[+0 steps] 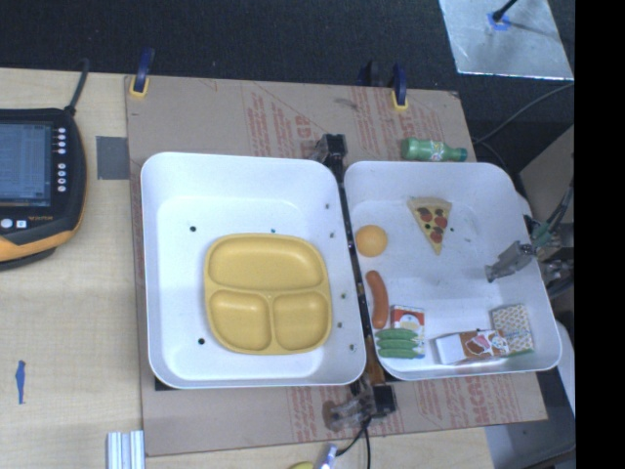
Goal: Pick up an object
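The grey two-finger gripper [508, 262] is hanging low at the right bin's [488, 176] right edge, w/ nothing between its tips (jaw gap: can't tell). Nearest pick, the triangular toy pizza slice [431, 221], is lying to its left toward the bin's far edge, its long axis running far-to-near, point aiming near.
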Motion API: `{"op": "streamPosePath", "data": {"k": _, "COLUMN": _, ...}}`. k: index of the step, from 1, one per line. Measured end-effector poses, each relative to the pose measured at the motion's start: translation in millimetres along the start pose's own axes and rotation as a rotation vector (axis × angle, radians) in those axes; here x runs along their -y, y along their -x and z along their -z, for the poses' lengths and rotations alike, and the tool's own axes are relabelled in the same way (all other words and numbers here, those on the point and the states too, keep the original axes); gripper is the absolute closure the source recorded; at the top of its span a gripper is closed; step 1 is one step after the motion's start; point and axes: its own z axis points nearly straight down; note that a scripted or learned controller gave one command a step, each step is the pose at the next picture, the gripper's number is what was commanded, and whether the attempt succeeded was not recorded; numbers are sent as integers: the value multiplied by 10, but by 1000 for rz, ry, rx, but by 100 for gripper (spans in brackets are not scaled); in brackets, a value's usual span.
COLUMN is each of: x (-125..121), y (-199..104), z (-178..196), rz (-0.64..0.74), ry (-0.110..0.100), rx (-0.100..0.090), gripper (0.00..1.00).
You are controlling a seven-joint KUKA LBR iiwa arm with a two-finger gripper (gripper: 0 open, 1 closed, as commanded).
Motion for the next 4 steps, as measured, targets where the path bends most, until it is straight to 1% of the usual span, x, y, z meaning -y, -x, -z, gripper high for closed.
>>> {"op": "streamPosePath", "data": {"k": 1, "x": -667, "y": 31, "z": -954, "rz": 2, "ry": -1, "rx": 1, "gripper": 0}}
{"op": "streamPosePath", "data": {"k": 2, "x": -1272, "y": -512, "z": -1094, "rz": 1, "ry": 0, "rx": 0, "gripper": 0}}
{"op": "streamPosePath", "data": {"k": 3, "x": -1696, "y": -842, "z": -1244, "rz": 0, "ry": 5, "rx": 1, "gripper": 0}}
{"op": "streamPosePath", "data": {"k": 4, "x": -1678, "y": -284, "z": -567, "rz": -2, "ry": 3, "rx": 1, "gripper": 0}}
